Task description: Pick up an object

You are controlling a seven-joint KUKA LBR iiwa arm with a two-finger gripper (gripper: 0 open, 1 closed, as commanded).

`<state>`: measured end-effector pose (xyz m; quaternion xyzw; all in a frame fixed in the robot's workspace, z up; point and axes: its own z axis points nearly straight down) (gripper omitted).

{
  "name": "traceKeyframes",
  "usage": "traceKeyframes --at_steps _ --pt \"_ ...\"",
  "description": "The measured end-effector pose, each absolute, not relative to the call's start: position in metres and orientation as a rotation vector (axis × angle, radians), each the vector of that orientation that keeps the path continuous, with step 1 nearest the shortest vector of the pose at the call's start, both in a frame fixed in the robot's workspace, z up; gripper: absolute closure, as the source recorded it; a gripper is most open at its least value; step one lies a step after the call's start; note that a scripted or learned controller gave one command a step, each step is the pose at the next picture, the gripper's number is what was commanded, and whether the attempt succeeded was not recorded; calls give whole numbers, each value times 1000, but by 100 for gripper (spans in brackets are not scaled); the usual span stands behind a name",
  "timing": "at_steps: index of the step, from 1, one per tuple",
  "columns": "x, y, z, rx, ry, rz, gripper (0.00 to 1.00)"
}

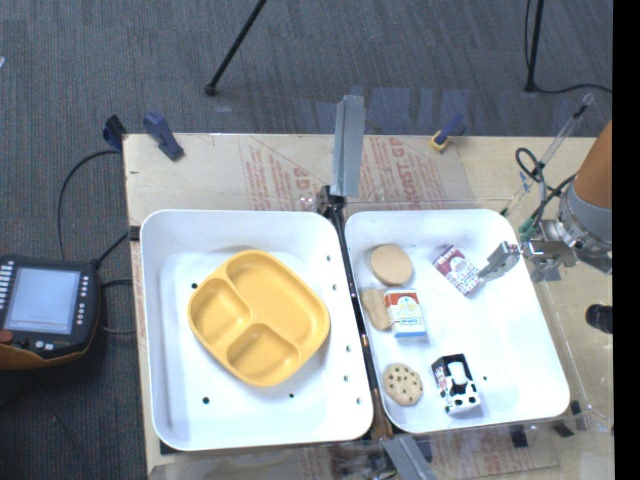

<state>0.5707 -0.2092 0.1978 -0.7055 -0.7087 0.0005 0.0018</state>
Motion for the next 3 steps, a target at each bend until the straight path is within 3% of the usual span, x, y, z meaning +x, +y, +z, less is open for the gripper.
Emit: traceKeyframes --at_steps 1,2,3 --pt "578 -129 103 -2212 -2246 -11 0" --pt "549 -211 87 -2023 -2396 -3 0" --pt "641 -209 88 -1981 -2439 -5 0"
